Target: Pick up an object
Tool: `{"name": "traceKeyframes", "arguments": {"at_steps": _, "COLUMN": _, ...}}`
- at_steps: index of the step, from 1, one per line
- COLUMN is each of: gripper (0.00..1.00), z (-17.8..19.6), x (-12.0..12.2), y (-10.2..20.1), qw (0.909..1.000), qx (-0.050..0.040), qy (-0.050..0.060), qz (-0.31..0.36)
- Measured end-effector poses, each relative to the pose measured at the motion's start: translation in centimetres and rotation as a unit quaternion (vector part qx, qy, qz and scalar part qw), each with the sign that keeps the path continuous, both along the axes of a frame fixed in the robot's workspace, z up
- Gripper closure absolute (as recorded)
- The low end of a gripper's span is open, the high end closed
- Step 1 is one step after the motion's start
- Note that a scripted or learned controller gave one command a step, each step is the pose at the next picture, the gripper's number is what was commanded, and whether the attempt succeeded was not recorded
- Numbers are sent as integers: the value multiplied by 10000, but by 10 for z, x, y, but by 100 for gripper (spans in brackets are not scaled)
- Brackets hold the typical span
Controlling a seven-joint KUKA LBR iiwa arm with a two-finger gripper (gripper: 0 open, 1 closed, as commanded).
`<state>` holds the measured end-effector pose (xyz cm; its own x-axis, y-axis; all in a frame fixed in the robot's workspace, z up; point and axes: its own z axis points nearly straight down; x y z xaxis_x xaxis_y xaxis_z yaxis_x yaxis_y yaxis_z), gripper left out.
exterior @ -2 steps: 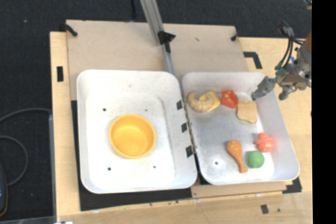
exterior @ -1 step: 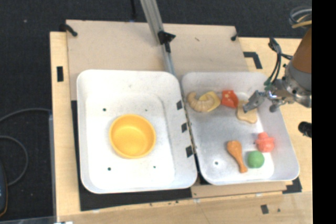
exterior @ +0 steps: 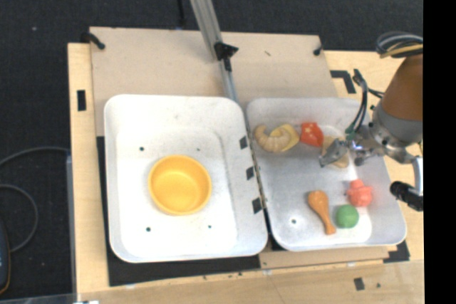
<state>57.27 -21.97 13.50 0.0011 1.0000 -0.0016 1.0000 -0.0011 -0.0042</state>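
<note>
My gripper (exterior: 340, 153) hangs low in the right bin (exterior: 285, 117), just right of the red piece (exterior: 311, 133) and the tan croissant (exterior: 276, 138); I cannot tell its state. The orange drumstick (exterior: 321, 210), green ball (exterior: 347, 216) and pink piece (exterior: 360, 193) lie nearer the front, and a yellow bowl (exterior: 179, 184) sits in the left bin (exterior: 128, 124)

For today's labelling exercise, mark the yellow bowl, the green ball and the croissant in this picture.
yellow bowl (exterior: 179, 185), camera view, on the floor of its hollow.
green ball (exterior: 347, 216), camera view, on its rounded top.
croissant (exterior: 277, 138), camera view, on the middle of its curved body.
</note>
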Motion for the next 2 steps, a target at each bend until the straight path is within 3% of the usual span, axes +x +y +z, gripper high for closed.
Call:
{"name": "traceKeyframes", "arguments": {"at_steps": 1, "gripper": 100, "z": 15, "x": 3, "y": -1, "qw": 10000, "qx": -3, "qy": -46, "qz": -12}}
{"name": "traceKeyframes", "arguments": {"at_steps": 2, "gripper": 100, "z": 75, "x": -4, "y": -1, "qw": 10000, "qx": -7, "qy": -63, "qz": 0}}
